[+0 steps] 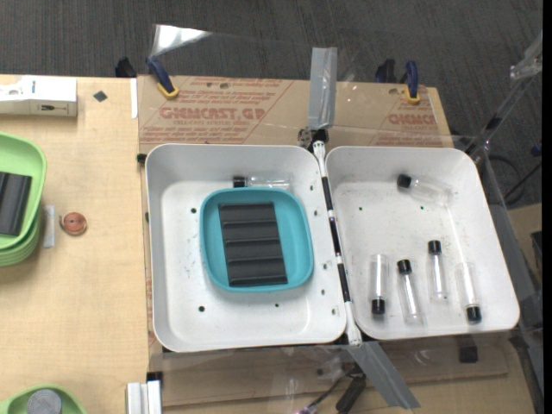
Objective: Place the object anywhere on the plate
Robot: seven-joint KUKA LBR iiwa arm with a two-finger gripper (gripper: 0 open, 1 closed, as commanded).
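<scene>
A teal square plate (pixel 256 241) lies in the left bin (pixel 172 257), and a black ribbed insert (pixel 252 243) covers its middle. One clear vial with a black cap (pixel 261 181) lies just behind the plate, near the bin's far wall. In the right bin (pixel 483 197) lie several clear vials with black caps: one at the back (pixel 417 185), and a row near the front (pixel 378 287), (pixel 406 289), (pixel 437 269), (pixel 467 292).
A cardboard sheet (pixel 216 110) held by clamps lies behind the bins. On the wooden bench to the left sit a green tray (pixel 21 198), a white box (pixel 39 97) and a small round brown item (pixel 74 223).
</scene>
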